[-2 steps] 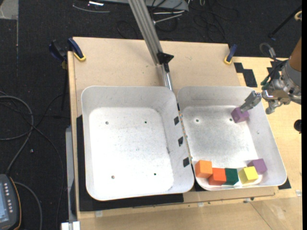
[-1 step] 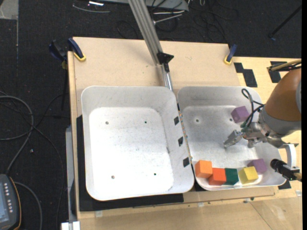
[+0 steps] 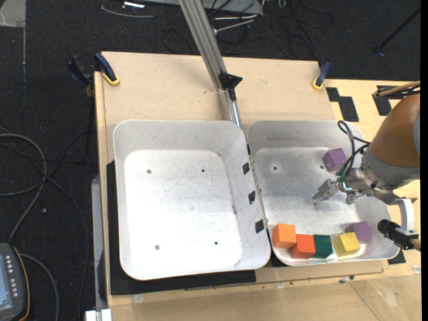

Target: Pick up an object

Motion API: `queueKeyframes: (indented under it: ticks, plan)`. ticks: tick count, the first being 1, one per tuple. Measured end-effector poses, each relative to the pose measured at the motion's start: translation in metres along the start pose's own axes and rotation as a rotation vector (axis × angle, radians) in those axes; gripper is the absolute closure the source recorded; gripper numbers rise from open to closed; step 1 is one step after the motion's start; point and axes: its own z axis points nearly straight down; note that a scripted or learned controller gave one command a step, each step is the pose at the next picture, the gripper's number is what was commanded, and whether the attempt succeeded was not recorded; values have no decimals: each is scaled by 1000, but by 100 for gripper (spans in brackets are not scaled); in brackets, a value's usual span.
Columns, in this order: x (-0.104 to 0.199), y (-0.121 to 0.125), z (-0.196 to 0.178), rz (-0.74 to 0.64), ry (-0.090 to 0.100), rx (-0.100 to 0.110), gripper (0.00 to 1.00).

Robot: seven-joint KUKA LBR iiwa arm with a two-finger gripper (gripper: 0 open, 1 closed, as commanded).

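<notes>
Blocks, 6 of them, lie in the right bin [image 3: 294, 136] around the gripper [image 3: 328, 191], whose grip I cannot tell.

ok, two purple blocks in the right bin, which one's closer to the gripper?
The upper purple block, alone near the bin's far right side, just above the gripper. The other purple block sits lower, at the end of the coloured row along the near wall.

Wooden bench [image 3: 174, 89] is set on dark carpet [image 3: 47, 19]; cables [image 3: 27, 166] are strewn left; clamps [image 3: 107, 71] are fixed at corners.
</notes>
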Motion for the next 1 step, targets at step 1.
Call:
queueKeyframes:
  ticks: [1]
  plan:
    - [-9,55,4,-5,-2,-5,0]
